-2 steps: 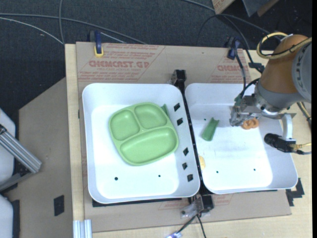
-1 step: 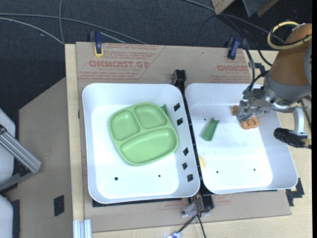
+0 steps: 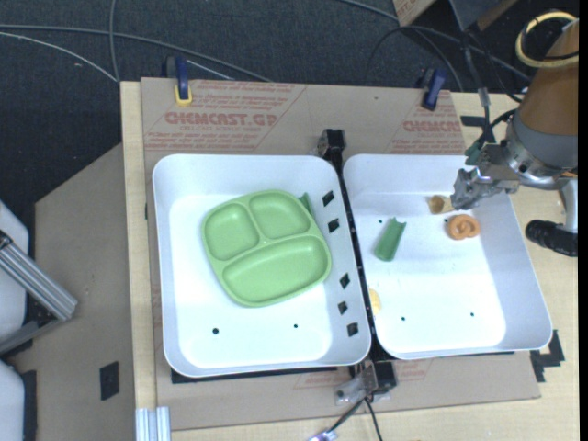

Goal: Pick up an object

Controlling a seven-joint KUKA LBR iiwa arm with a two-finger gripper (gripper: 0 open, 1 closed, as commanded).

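- The worktop (image 3: 230, 104) carries two white bins side by side: the left bin (image 3: 184, 274) and the right bin (image 3: 496, 301).
- A green divided plate (image 3: 266, 246) lies flat in the middle of the left bin, with three compartments.
- A small green block (image 3: 390, 240) lies in the right bin, near its left wall, tilted with its long side running near-left to far-right.
- An orange ring-shaped piece (image 3: 462, 227) lies in the right bin toward its far right part, well apart from the block.
- A smaller tan piece (image 3: 437, 204) lies just left of and a little farther back than the ring.
- A yellowish bit (image 3: 375, 299) sits at the left wall of the right bin, partly hidden by the divider.
- The arm (image 3: 551, 108) reaches in from the right over the far right corner of the right bin.
- Its fingers (image 3: 466, 191) hang just above the ring and just right of the tan piece.
- Whether the fingers are spread or closed cannot be told; nothing is seen between them.
- Two blue clamps (image 3: 183, 78) (image 3: 432, 84) sit at the far edge of the worktop.
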